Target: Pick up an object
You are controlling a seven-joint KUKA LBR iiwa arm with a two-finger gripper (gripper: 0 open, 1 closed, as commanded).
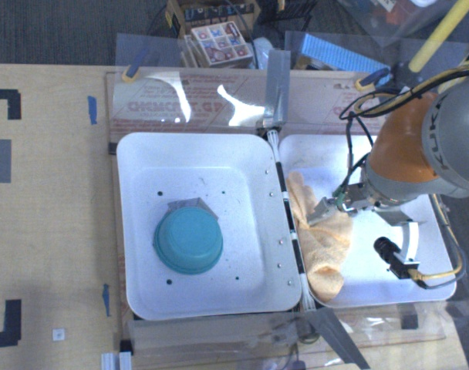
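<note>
The arm (423, 141), grey with its orange band, is reaching in from the right and bending down over the right bin (443, 284). Its gripper (325, 210) is pointing leftward and sitting low at the left part of that bin, right against a pale orange cloth (321, 241). The grey fingers (321, 212) are resting on the upper part of the cloth, but the angle is not showing how far apart they are, so whether they are pinching any fabric cannot be told.

The cloth is lying crumpled along the left wall of the right bin, stretching from about the middle of that wall toward the near corner, where it is bunching into a rounded lump. It is lying on the bin floor.

In the left bin (142, 160) a teal bowl (189, 240) is sitting upside down, toward the near side of the floor and left of centre. A small grey scrap (187, 204) is poking out from under its far edge. A black cable (358, 114) is looping from the arm's wrist across the far part of the right bin, and a black fitting (394, 256) is hanging over the near right part of it. Both bins are resting on a wooden bench (49, 206), with clutter lying beyond the far edge.
</note>
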